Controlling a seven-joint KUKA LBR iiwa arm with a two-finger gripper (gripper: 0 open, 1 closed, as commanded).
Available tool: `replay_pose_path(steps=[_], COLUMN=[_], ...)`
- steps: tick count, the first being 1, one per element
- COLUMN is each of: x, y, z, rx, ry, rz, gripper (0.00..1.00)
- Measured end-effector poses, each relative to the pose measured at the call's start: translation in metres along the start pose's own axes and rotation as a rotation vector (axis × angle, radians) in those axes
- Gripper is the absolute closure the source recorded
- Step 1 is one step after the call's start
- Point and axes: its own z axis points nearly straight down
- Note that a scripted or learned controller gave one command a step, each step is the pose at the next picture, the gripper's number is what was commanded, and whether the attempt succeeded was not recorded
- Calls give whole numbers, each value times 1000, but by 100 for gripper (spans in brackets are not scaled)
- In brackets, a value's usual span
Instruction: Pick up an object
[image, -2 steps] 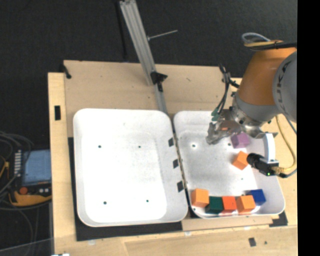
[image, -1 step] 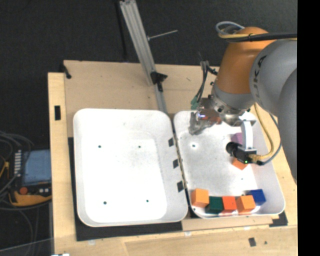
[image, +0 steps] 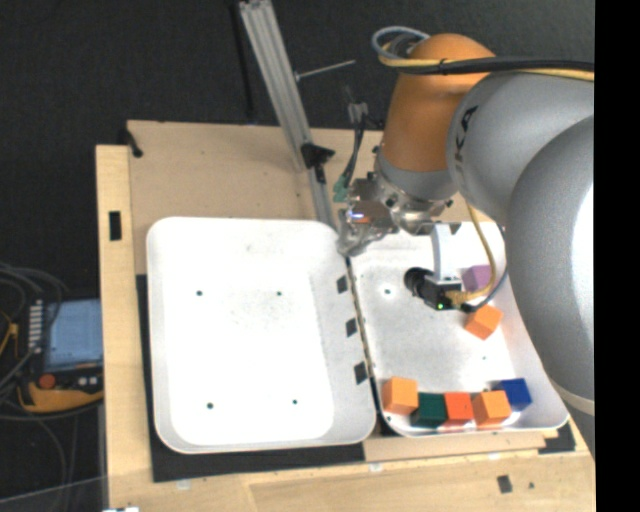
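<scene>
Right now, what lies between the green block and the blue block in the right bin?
A red-orange block and an orange block between the green block and the blue block, camera view.

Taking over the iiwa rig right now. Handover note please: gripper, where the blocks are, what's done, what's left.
Gripper: low at the far left corner of the right bin, next to the divide between the bins. Open or shut can't be read from here, and no block is seen in it.
Blocks: all in the right bin. Purple block and lone orange block are towards its right side. Row of five blocks lies along the near rim: three orange, one green, one blue.
Done: nothing lifted.
Left: the whole pick. The lone orange block stands apart, so it is probably the easiest target.
</scene>
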Motion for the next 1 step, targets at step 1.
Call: replay_pose_path(steps=[1], x=[49], y=[14], z=[13], rx=[1], ry=[-2], rz=[2], gripper=[100])
